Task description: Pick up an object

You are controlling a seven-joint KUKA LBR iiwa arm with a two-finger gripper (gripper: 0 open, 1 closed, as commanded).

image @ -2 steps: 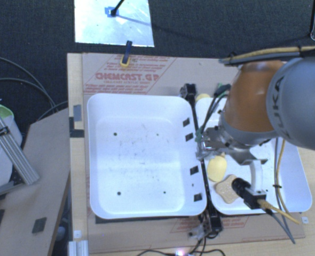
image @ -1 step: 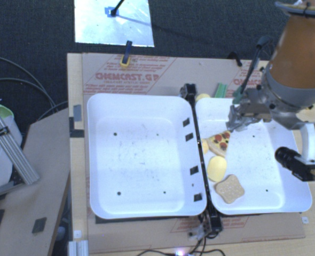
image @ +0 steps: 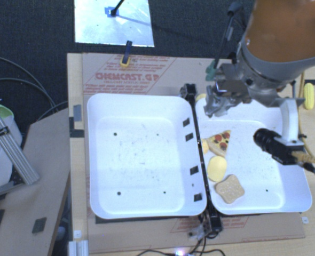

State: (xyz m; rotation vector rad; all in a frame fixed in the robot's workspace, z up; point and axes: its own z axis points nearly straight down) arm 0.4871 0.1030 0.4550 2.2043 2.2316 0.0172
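Below your gripper (image: 217,106), toward the camera, a toy pizza slice (image: 220,142) lies flat in the right bin (image: 291,196), its long axis slanting; whether the gripper is open, you cannot tell. Beyond it from the tool lie a yellow round piece (image: 217,168) and a toast slice (image: 230,189). The left bin (image: 141,159) lies beside.
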